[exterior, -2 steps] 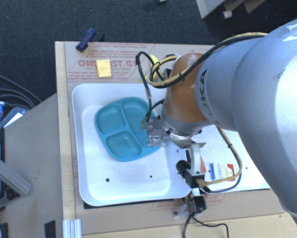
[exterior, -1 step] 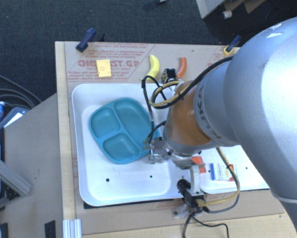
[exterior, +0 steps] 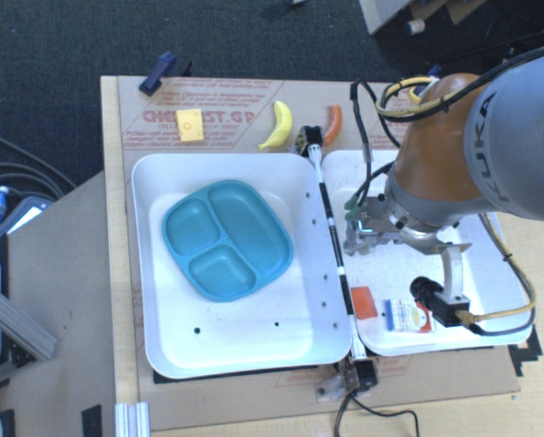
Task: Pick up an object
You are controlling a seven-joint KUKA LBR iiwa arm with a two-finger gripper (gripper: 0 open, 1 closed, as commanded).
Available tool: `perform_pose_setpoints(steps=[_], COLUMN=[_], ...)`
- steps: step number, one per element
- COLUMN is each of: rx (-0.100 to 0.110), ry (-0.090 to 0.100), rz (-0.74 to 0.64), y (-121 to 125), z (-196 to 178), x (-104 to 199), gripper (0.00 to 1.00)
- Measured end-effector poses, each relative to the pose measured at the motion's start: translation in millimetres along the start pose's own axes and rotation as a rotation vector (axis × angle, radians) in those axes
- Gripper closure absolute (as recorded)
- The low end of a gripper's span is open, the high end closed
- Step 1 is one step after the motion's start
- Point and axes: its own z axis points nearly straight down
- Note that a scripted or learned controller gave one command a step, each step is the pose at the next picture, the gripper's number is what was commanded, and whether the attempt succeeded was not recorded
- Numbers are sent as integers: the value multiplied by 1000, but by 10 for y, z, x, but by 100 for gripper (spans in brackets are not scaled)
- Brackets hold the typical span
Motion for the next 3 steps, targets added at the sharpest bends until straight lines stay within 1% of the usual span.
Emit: perform_pose_setpoints(steps=[1, 2, 3], rx=[1, -1, 2], ry=[1, 2, 1], rz=[-2, -2, -2], y=[12, 912, 64], z=[5, 921, -190], x=[312, 964, 1102], gripper=[100, 100, 100])
